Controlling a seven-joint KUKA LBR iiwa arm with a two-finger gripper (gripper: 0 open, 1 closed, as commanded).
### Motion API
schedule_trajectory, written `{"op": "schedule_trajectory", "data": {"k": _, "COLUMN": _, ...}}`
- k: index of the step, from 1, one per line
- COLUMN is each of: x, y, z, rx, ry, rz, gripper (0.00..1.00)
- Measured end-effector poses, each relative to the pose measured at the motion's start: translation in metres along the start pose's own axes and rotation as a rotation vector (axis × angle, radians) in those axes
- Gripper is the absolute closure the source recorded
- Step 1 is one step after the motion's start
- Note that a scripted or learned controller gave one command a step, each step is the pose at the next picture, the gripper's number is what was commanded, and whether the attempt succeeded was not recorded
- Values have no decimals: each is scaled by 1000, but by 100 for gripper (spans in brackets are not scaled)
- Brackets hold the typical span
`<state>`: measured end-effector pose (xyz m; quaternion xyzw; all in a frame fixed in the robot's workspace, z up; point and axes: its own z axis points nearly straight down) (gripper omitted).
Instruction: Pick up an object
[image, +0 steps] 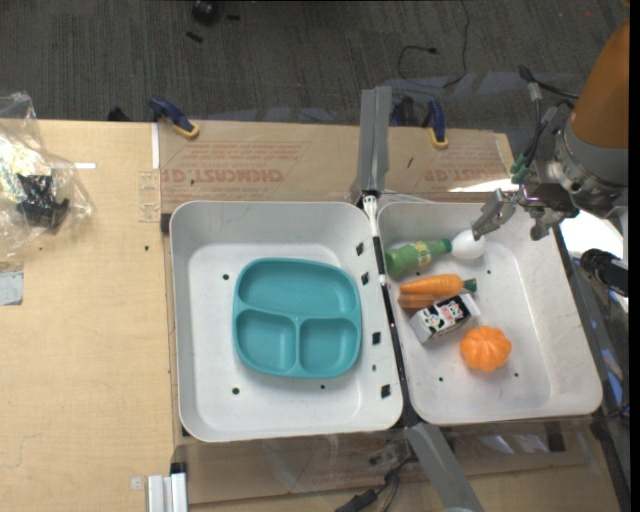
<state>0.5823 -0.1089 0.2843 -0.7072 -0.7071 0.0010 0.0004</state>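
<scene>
In the right bin (560, 330), four things lie grouped toward its left side: a green bottle (416, 255) with a white cap farthest back, an orange carrot (434, 287) just in front of it, a small black-and-white carton (444, 318) nearer still, and a round orange fruit (486, 349) nearest and a little to the right. The hand (518, 209) hangs over the bin's far right part, right of the bottle's cap, its fingers spread apart with nothing between them. The left bin (200, 330) holds a teal divided plate (298, 318). On the worktop (80, 340) at far left lies a clear plastic bag (35, 165).
</scene>
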Motion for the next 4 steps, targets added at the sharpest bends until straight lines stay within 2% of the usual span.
{"op": "schedule_trajectory", "data": {"k": 1, "x": 0, "y": -20, "z": 156, "rx": 2, "ry": 1, "rz": 23, "gripper": 0}}
{"op": "schedule_trajectory", "data": {"k": 2, "x": -53, "y": -69, "z": 190, "rx": -7, "ry": 0, "rz": -98, "gripper": 0}}
{"op": "schedule_trajectory", "data": {"k": 3, "x": -54, "y": -71, "z": 183, "rx": -2, "ry": 1, "rz": -95, "gripper": 100}}
{"op": "schedule_trajectory", "data": {"k": 4, "x": 39, "y": -31, "z": 93, "rx": -1, "ry": 0, "rz": -101, "gripper": 100}}
